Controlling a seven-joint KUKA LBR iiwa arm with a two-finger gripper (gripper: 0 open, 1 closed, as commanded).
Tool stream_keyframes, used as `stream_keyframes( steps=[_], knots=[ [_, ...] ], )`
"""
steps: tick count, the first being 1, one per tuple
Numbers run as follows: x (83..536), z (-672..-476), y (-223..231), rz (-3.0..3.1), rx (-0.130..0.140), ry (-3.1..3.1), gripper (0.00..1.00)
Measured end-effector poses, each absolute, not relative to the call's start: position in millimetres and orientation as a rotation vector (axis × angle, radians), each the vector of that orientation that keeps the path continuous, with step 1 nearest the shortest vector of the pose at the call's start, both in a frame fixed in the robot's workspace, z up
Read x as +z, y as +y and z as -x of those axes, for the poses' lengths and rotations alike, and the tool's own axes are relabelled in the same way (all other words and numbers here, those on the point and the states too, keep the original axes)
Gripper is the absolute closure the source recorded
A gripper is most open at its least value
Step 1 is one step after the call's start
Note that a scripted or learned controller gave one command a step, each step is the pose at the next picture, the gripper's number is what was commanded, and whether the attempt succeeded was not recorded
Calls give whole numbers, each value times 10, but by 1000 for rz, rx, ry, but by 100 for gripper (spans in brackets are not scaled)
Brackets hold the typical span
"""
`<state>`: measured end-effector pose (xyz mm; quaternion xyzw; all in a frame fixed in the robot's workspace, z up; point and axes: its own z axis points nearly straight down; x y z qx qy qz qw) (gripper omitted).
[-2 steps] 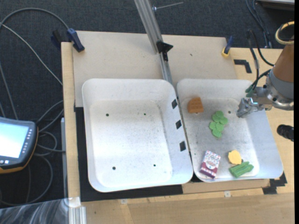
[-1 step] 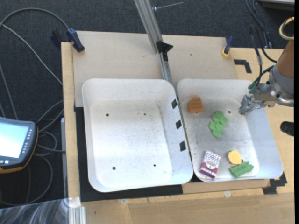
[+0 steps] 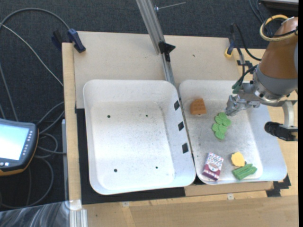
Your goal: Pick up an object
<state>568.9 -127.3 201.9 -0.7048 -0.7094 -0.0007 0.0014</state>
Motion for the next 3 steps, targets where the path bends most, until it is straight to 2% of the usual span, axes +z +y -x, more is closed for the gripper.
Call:
stream_keyframes(
  steps=[1,2,3],
  knots=[
    [2161,-5664,-683,2211,-5,-2228,100],
    [2253,-5754,-233,2214,-5,-2229,100],
    [2279,-5752,215,2213,-4,-2228,100]
  ],
)
